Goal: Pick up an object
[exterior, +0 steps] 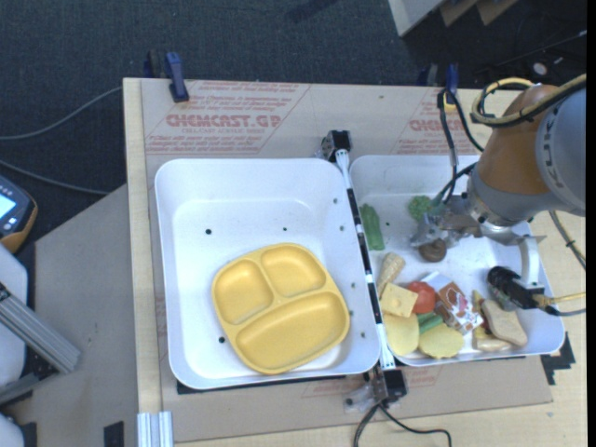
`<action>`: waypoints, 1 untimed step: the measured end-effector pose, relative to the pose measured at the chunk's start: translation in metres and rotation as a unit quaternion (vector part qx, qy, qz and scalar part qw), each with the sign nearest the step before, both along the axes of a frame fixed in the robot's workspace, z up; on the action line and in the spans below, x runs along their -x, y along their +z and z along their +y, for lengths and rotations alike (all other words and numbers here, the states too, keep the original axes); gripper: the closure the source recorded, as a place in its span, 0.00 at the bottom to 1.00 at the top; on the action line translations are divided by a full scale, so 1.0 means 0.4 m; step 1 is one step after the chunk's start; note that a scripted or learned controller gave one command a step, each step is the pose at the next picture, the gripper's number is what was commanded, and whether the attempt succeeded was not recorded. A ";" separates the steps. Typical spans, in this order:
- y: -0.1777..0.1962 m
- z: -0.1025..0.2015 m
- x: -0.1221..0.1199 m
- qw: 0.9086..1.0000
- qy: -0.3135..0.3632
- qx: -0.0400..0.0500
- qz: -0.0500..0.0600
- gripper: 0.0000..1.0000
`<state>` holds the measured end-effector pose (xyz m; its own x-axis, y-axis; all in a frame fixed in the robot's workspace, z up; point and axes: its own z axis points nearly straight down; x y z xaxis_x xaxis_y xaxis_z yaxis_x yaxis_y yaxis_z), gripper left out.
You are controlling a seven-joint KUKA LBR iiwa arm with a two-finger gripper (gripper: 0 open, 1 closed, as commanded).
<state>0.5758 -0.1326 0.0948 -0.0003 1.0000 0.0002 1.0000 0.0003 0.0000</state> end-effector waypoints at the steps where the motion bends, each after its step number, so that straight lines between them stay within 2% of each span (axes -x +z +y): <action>1: 0.237 0.198 0.094 1.000 0.003 -0.001 -0.002 1.00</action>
